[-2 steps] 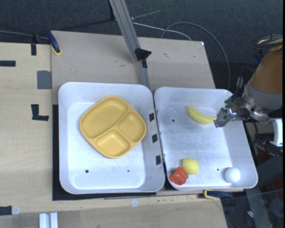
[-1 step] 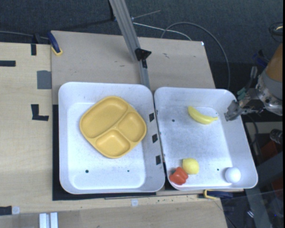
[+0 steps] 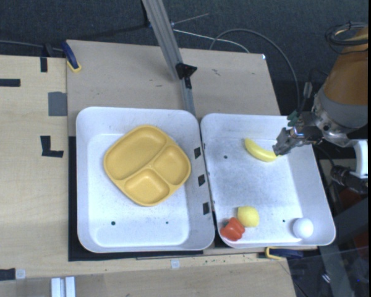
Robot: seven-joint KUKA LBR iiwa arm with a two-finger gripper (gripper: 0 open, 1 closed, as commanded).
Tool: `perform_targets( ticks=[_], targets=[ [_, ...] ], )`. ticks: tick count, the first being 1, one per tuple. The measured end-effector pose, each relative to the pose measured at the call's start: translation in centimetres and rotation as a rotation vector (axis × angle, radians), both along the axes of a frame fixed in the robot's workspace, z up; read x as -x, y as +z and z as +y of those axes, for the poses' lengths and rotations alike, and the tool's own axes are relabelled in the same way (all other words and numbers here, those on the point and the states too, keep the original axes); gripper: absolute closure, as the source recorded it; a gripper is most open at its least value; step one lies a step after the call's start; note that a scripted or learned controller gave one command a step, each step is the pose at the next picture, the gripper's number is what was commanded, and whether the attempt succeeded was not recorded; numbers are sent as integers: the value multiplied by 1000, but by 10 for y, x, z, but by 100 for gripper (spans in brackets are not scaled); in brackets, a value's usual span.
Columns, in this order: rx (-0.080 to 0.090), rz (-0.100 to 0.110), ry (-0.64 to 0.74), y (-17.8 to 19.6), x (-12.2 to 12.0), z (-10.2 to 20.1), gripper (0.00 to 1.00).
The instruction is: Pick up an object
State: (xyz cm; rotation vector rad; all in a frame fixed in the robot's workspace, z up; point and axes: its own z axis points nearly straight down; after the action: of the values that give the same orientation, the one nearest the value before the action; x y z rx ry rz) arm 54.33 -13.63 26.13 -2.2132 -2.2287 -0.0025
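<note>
A yellow banana [image 3: 259,150] lies in the upper part of the right bin [image 3: 260,184]. My gripper [image 3: 283,143] hangs at the banana's right end, close to or touching it. At the right bin's front edge sit a yellow lemon [image 3: 248,216], a red-orange fruit [image 3: 233,229] and a white ball [image 3: 303,228].
The left bin [image 3: 96,221] holds a yellow divided plate [image 3: 147,164]. A grey metal bar [image 3: 167,39] slants down from the top to the gap between the bins. The arm's orange band [image 3: 349,67] sits at the right edge, above the right bin's far corner.
</note>
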Motion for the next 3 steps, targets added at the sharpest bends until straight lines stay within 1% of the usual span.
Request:
perform_targets(
  ticks=[1,2,3],
  targets=[
    [1,2,-4,-14,-6,55,100],
    [0,1,0,-9,-6,111,100],
    [1,4,0,-20,6,165,100]
  ],
)
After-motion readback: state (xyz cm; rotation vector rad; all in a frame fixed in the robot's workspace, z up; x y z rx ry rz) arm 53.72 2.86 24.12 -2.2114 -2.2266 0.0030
